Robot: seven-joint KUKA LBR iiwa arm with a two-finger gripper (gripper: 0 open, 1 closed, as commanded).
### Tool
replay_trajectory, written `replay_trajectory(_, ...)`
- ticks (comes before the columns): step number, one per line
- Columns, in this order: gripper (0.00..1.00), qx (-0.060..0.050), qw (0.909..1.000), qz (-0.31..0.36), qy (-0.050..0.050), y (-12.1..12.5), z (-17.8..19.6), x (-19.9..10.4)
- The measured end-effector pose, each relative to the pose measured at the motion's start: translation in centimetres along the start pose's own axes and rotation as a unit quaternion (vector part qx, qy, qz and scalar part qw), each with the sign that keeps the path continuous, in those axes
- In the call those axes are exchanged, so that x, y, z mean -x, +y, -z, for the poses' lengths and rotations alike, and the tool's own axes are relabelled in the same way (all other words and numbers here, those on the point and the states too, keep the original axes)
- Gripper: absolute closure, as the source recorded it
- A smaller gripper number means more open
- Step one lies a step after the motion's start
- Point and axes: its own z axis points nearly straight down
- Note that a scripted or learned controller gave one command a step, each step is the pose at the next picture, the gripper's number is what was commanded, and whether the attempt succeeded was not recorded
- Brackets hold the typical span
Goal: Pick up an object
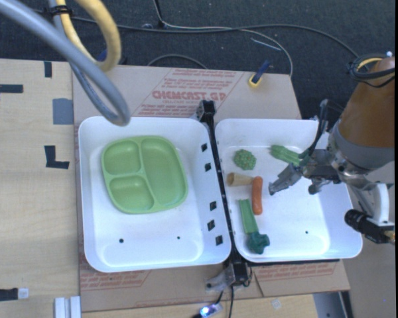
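Orange-and-grey arm comes in from the right, w/ the tool hanging over the middle of the right bin. Two dark fingers show, one at approx the left, the other further right, spread apart w/ nothing between them: tool is released, holding no obj.

Objs relative to the tool, all in the right bin:
- Green leafy piece: just up-left of the tool, close to the wrist; can't tell if touching.
- Orange carrot: just left of the left finger, lying roughly lengthwise, apart from it.
- Small tan piece: further left, beside the carrot's upper end.
- Broccoli head: up and left of the tool, near the bin divider side.
- Long green veg w/ dark teal end: below-left of the tool, running down toward the bin's near edge.

Left bin, well away on the tool's left, holds a light green divided plate w/ three compartments.

Both bins sit on cardboard on the bench. Grey hose and yellow hose cross the top-left corner. Black cables run over the dark floor behind the bins, far up from the tool.
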Motion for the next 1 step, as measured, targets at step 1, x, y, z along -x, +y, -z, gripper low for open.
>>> replay_trajectory(1, 0.00, 0.005, 1.0000, 0.002, -0.001, 0.20, 0.48, -0.02)
